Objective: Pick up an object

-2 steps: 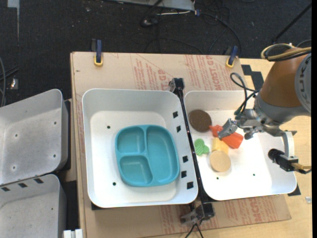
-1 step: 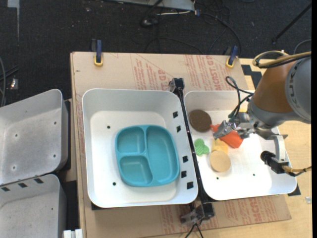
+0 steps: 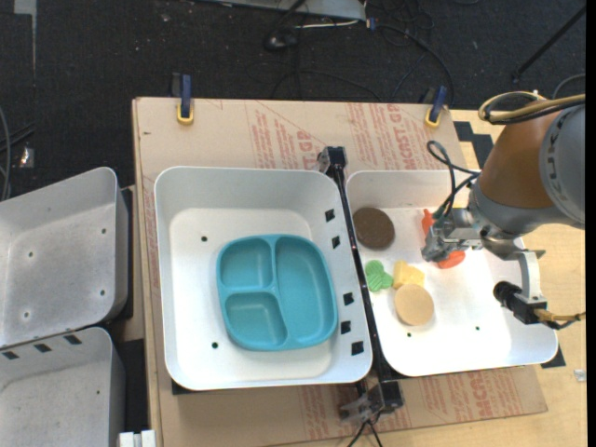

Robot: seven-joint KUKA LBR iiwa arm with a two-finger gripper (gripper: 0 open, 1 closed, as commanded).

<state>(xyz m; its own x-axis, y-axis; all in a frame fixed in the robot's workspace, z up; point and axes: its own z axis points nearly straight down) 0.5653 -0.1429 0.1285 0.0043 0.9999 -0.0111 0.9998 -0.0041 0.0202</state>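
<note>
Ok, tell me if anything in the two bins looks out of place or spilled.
Nothing stands out. The blue tray lies flat in the left bin; the brown disc, green piece and tan disc lie in the right bin.

In the right bin (image 3: pixel 484 338), a dark brown disc (image 3: pixel 373 227) lies flat near the left wall. Below it sits a small green piece (image 3: pixel 376 275), touching a yellow piece (image 3: pixel 408 274). A tan disc (image 3: pixel 414 304) lies flat just below those. An orange-red item (image 3: pixel 451 258) sits directly under my end effector (image 3: pixel 438 247), partly hidden.
</note>
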